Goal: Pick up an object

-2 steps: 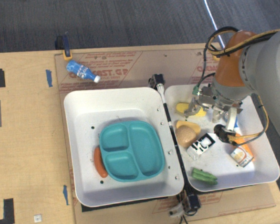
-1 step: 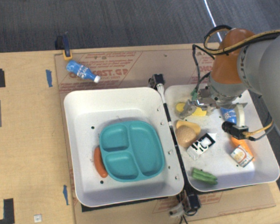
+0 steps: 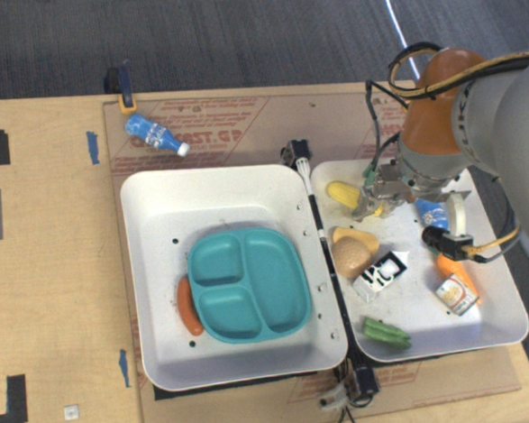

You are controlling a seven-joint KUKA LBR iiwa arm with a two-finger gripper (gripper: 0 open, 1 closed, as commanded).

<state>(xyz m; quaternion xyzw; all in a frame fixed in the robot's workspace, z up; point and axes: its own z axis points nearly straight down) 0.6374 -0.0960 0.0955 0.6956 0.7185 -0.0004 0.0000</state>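
Camera view: arm comes in from the right edge, orange band above the wrist, jaws (image 3: 378,200) down in the right bin (image 3: 502,320) near its far-left corner. Can't tell whether the jaws are apart or together, wrist body and cabling mask them.

Nearest thing to the jaws is a yellow banana-like piece (image 3: 342,192), just to their left, close to or touching them, can't tell which. Its long axis runs roughly parallel to the bin's far edge, tilted slightly, one end toward the bin's left wall, the other toward the jaws. Nothing visibly sits between the jaws.

Rest of the right bin: tan bread-shaped piece (image 3: 352,250) toward the left wall, mid-depth; black-and-white box (image 3: 381,273) just beside it on the near side; green pod (image 3: 385,333) by the near-left corner, lying at a slant; orange carrot (image 3: 455,269) and a small orange-labelled pack (image 3: 456,296) toward the right wall; blue item (image 3: 432,212) partly under the wrist.

Left bin (image 3: 152,286): teal divided tray (image 3: 249,284) in the middle, red sausage (image 3: 189,307) against the tray's left side, long axis along the bin's left wall.

On the desk (image 3: 53,293) beyond the left bin's far-left corner: blue bottle (image 3: 154,135), lying down
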